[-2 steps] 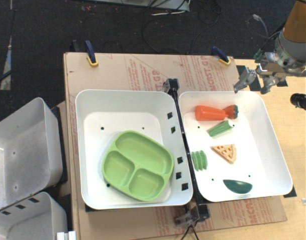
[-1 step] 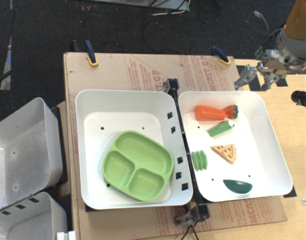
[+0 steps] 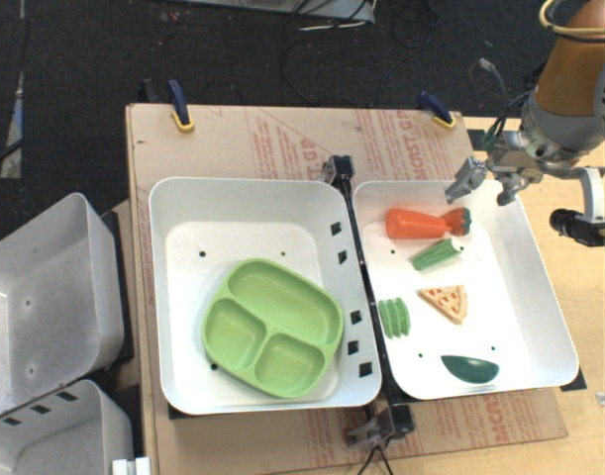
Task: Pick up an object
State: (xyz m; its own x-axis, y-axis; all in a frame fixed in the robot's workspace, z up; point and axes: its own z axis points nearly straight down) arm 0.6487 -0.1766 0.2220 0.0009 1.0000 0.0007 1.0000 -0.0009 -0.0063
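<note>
Above the right bin (image 3: 540, 265), the released end effector (image 3: 485, 188) hangs near a carrot (image 3: 421, 224).

Dark carpet floor (image 3: 74, 47), cables (image 3: 322, 77), perhaps cardboard benchtop (image 3: 262, 137)

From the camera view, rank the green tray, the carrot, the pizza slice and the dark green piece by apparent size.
1. Green tray, by far largest.
2. Carrot.
3. Pizza slice and dark green piece look about alike; I won't rank them.
</note>
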